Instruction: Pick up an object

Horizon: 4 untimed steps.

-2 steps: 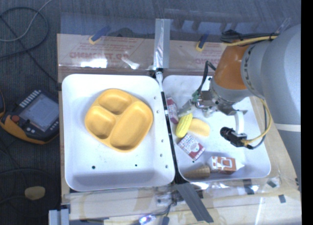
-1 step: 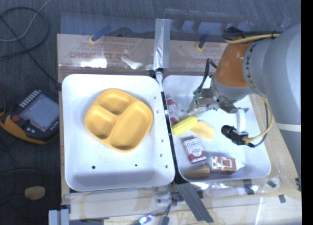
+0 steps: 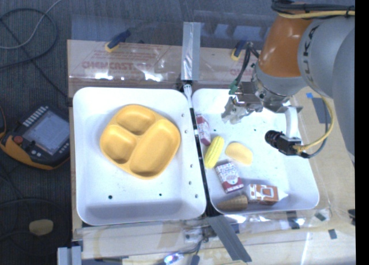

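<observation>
Grey carpet with loose cables surrounds the worktop [image 3: 86,56], which carries two shallow white bins side by side; the left bin [image 3: 86,200] holds a yellow divided plate [image 3: 140,140], and the right bin [image 3: 300,195] holds the small things on offer. The gripper [image 3: 237,110] hangs over the upper part of the right bin, above bare white floor, and at this slant and size I cannot tell how it stands, nor is anything visibly in it. Nearest to it, down and to the camera's left, lie a toy corn cob [image 3: 214,151] and, just beside that, a pale yellow lemon-shaped piece [image 3: 239,153]; a red-and-white packet [image 3: 202,127] rests against the bin's left wall. Further down sit a small red carton [image 3: 229,176], a brown cone-like piece [image 3: 234,203] and a red-and-white box [image 3: 263,193]. To do the pick well, I would judge it best to choose one thing with free space on both sides, such as the lemon piece, centre over it, and align across its narrower width before descending. The corn lies close to the wall and the packet, so a descent there risks nudging neighbours or clipping the rim.
</observation>
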Available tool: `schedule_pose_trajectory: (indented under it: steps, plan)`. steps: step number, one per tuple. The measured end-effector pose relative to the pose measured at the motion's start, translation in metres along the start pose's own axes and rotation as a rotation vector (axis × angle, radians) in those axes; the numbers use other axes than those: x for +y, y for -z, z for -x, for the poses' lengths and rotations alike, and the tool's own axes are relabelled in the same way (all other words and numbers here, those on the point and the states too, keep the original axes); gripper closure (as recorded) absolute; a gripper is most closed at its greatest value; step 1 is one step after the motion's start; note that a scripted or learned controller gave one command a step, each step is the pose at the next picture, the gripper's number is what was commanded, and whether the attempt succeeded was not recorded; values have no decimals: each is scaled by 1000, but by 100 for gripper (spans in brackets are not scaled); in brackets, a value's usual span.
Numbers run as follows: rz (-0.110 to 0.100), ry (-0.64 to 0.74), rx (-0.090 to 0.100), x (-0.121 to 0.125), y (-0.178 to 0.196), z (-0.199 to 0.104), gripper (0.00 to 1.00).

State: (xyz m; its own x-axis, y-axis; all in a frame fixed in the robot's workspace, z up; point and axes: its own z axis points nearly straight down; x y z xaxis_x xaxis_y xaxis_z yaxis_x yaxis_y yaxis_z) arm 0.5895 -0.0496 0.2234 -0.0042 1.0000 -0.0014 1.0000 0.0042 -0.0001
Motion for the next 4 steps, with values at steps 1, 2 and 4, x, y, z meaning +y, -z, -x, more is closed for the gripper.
schedule_pose_trajectory:
  steps: [1, 2, 4]
  plan:
    - [-1, 0, 0, 0, 0, 0, 0]
    - [-3, -17, -1, 4, -41, -18, 0]
    - [-1, 219, 1, -56, -45, 62, 0]
